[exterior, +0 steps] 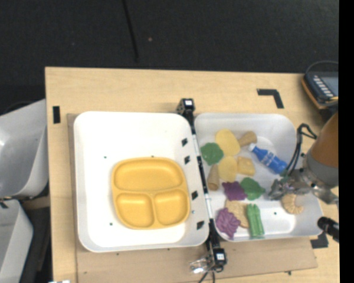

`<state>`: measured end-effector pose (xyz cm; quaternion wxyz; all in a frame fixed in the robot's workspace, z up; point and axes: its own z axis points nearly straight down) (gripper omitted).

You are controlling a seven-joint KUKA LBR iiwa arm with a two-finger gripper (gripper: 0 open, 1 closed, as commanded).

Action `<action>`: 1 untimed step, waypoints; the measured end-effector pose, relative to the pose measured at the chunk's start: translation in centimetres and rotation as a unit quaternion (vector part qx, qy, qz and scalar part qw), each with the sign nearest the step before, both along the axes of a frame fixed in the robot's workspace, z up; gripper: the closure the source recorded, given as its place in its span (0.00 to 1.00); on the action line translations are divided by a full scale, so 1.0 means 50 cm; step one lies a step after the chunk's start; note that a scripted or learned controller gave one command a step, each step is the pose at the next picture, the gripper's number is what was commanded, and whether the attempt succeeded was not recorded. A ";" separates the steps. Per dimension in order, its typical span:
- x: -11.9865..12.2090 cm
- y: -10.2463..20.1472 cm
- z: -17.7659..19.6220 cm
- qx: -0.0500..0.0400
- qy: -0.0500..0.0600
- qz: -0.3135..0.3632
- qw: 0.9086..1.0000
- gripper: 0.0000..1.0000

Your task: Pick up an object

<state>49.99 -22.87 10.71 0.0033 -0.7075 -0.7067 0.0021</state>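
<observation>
Nearest your lens, at the table's (135,90) front edge, a small metal clip (202,266) sits just below the seam between the two bins. Take the right bin (283,122) as your landmark. Your tool (281,188) hangs low over its right side, with a tan lumpy piece (291,203) just beside it; the wrist hides the tip, so I cannot tell how it is set or whether it has hold of anything, though nothing looks lifted.

If that tan piece is your target, I judge it best to centre over it before descending, since the bin wall is close and the blue bottle (268,159) lies just up-left. Come straight down and lift slowly.

Within the right bin, toward its left half, lie a green round piece (212,153), yellow pieces (227,141), a purple bunch (227,221) and a green cob-like piece (254,220) near the front wall. Left of the right bin, the other bin (94,158) holds a yellow divided tray (150,192), nothing in its compartments.
</observation>
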 end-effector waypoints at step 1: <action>-0.016 0.190 0.238 0.000 -0.009 0.006 1.000 1.00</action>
